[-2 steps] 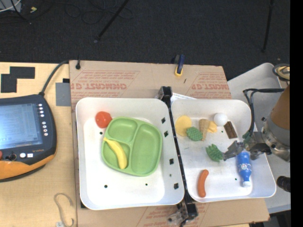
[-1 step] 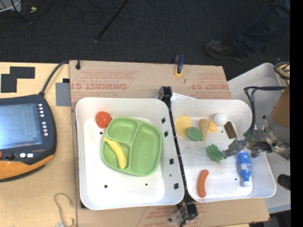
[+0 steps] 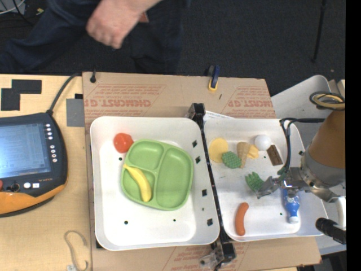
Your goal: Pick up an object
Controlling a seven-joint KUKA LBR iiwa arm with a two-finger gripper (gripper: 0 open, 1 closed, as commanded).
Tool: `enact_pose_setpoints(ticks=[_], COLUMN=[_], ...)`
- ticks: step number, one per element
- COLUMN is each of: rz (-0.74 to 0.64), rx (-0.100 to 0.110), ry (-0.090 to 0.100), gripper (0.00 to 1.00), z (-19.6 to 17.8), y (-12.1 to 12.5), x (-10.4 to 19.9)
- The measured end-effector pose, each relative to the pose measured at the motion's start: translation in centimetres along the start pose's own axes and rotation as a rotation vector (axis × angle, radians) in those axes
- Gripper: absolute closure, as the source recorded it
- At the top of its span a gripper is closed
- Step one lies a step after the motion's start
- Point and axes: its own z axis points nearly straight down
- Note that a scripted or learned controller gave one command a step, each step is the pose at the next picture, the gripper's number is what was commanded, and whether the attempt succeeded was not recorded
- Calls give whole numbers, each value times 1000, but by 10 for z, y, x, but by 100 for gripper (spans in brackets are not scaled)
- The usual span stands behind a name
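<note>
My gripper (image 3: 268, 186) hangs low in the right bin (image 3: 264, 226), its dark fingers right beside a green leafy toy (image 3: 253, 180). A blue and white tube (image 3: 291, 205) lies just right of the gripper. An orange-red sausage (image 3: 241, 218) lies near the bin's front. Farther back are a yellow piece (image 3: 218, 147), a green textured piece (image 3: 230, 160), a tan cone (image 3: 243, 151), a white ball (image 3: 262, 141) and a brown bar (image 3: 274, 154).
The left bin (image 3: 107, 219) holds a green divided plate (image 3: 169, 179) with a banana (image 3: 139, 182) on it and a red tomato (image 3: 122, 142) beside it. A pendant with a screen (image 3: 28, 160) lies at far left. A person's hand (image 3: 113, 21) hovers behind the bench.
</note>
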Motion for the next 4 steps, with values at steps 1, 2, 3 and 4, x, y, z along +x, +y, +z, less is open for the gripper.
enact_pose_setpoints(ticks=[1,2,3,4], rz=[-1,-1,7,3], rx=[-2,-5,-7,-9], ry=[0,-1,-2,-3], gripper=[0,0,100,100], z=[43,69,57,15], y=[0,0,1,-2], x=[3,6,3,4])
